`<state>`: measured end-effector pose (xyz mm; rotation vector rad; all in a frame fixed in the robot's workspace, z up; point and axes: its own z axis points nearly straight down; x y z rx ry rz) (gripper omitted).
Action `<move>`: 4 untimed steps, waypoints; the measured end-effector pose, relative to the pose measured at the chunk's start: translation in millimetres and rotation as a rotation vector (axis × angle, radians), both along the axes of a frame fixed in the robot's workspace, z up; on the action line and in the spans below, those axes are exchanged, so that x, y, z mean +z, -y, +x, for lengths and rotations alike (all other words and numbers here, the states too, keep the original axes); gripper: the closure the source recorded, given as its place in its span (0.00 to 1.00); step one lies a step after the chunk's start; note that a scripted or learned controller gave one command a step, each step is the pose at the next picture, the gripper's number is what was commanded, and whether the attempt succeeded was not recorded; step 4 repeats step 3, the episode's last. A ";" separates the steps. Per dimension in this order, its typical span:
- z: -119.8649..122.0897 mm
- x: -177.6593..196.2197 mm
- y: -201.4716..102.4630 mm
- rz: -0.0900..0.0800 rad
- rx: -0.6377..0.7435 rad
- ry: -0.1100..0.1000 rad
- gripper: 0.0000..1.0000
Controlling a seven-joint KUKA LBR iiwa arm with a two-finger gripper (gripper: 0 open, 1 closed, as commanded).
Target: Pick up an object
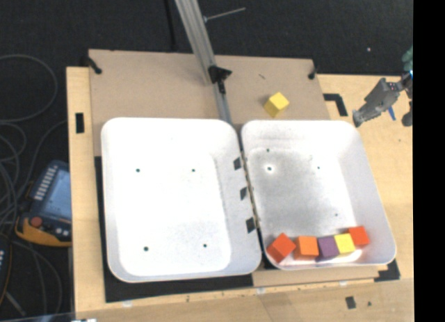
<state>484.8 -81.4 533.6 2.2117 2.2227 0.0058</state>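
Blocks in the right bin: 5 small cubes sit in a row along the near wall of the right bin (368, 174). From the left they are a red-orange cube (281, 246), an orange cube (308, 245), a purple cube (327, 246), a yellow cube (345, 244) and a second red-orange cube (359, 236).
Why they lie so: the row hugs the near rim, each cube touching the next. My guess is that the bin floor tips toward that edge and they slid there.
Stray cube: another yellow cube (276, 103) rests on the brown board behind the bins, outside both and near the foot of the slanted metal post (197, 28).
Left bin: the left bin (115, 174) lies beside the right one, the 2 meeting along a clipped middle seam.
Arm pose: the gripper (379, 101) sits at the view's right edge, beyond the far right corner of the right bin and well apart from every cube.
Gripper state: I cannot tell; it is small and partly cropped.
Task standing: nothing is picked up yet, judging by the distance.
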 end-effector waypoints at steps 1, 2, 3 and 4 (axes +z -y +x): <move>4.1 14.4 61.3 -0.002 -0.010 -0.002 0.00; 22.7 13.0 114.4 -0.002 -0.008 -0.004 0.00; 57.2 13.1 115.4 -0.002 -0.002 -0.004 0.00; 57.2 13.1 115.4 -0.002 -0.002 -0.004 0.00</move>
